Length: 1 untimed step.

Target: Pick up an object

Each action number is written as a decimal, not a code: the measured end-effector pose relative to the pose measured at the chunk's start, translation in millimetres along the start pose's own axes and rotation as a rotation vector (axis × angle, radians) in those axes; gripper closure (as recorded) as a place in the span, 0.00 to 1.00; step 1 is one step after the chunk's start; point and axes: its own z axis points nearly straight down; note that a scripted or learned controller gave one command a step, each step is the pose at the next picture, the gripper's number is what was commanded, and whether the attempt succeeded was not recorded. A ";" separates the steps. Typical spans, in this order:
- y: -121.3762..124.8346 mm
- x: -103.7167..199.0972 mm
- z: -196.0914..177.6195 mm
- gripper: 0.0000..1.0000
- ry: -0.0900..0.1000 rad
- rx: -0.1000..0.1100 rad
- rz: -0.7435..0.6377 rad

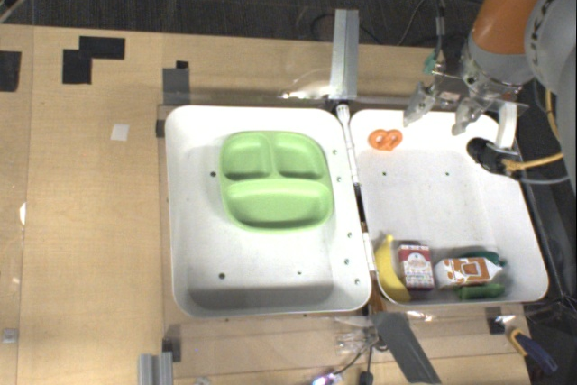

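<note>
Bench [90,221]: pale wood, bearing two white bins side by side.
Left bin [194,266]: holds a green tray [274,178] with three compartments, lying flat near the middle.
Right bin [451,203]: bare in the middle; things sit at the top left corner and along the near edge.
Arm [518,4]: grey with an orange band, reaching in over the right bin's far right corner.
Gripper [444,111]: above the bin's far edge, its two fingers apart, nothing between them.
Near-edge group: banana [388,270] curved, standing along the left wall; red carton [415,267] just beside it; brown carton [466,269] to the right, a green item [480,290] against its near side.
Pretzel [386,140]: small, orange, alone in the top left corner.
Key relation: the pretzel lies to the camera's left of the fingers and a little nearer the camera, the closest thing to them by far; the near-edge group is well apart, across the bin.
Judgement: nothing is picked yet; the pretzel looks the likeliest target.
</note>
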 end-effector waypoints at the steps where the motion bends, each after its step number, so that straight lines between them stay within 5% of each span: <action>1: 15.9 14.4 45.1 0.00 0.000 0.000 -0.177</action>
